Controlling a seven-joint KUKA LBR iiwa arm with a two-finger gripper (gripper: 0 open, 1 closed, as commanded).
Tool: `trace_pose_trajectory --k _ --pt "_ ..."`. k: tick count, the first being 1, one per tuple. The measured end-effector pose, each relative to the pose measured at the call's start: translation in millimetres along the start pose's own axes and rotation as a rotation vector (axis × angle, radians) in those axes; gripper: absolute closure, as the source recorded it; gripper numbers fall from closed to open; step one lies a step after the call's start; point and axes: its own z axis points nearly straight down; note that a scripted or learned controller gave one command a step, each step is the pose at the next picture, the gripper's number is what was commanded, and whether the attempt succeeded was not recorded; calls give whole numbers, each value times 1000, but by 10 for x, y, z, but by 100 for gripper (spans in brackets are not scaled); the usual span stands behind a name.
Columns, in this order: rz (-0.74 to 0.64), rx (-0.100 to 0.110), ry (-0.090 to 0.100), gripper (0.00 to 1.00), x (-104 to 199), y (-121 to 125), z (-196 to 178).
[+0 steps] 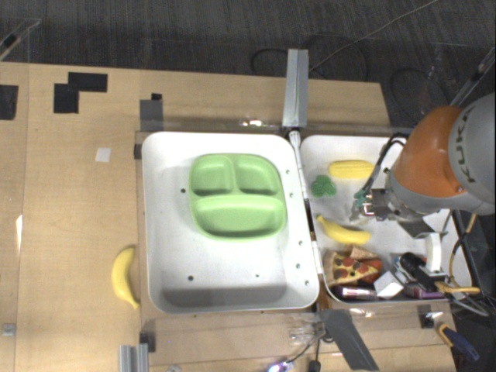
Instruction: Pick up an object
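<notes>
While I watch from above, my gripper (364, 205) hangs low over the right bin (310, 149), and I cannot tell how it is set. A banana (343, 232) lies in that bin just below and left of it in the view, long axis running left to right, slightly slanted. I judge it the nearest pick; the corn cob (350, 169) sits farther up.

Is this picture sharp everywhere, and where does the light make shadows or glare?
In the camera view, the green three-compartment plastic plate in the left white bin looks fairly sharp; that bin's near wall lies in grey shadow, its floor is brightly lit but not washed out. The small items by the pizza-slice toy in the right white bin are too blurred to identify. The gripper is dark and indistinct.
</notes>
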Motion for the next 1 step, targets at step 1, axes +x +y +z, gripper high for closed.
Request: trace_pose_trajectory --k 1 --pt "0 0 0 0 0 0 1"
